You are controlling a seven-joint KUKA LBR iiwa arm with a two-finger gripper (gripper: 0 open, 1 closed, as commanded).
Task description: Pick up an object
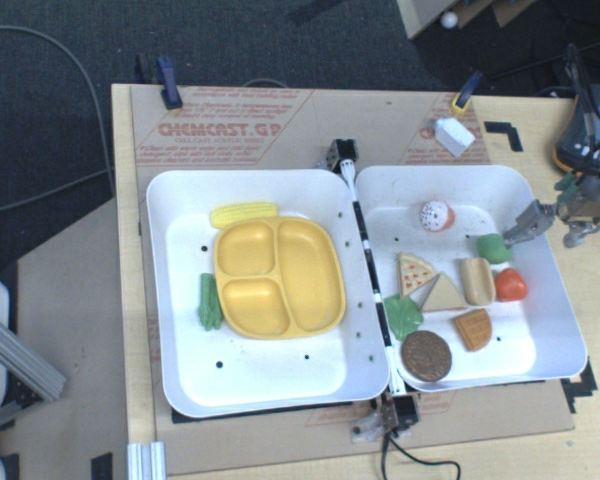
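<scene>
The right bin (550, 338) holds several toy foods: a white and red ball (435, 215), a green piece (495, 248), a red tomato (512, 286), a tan roll (476, 280), a pizza slice (413, 273), a tan wedge (444, 294), a green leaf (403, 315), an orange toast (473, 329) and a brown round patty (426, 355). My gripper (553, 228) hangs over the bin's right rim, just right of the green piece. It is open, one finger (527, 224) pointing at the green piece, and nothing sits between the fingers.
The left bin (180, 368) holds a yellow divided plate (278, 275), a corn cob (244, 212) behind it and a green pod (210, 301) on its left. A white block (454, 135) and blue clamps (167, 80) sit on the cardboard behind the bins.
</scene>
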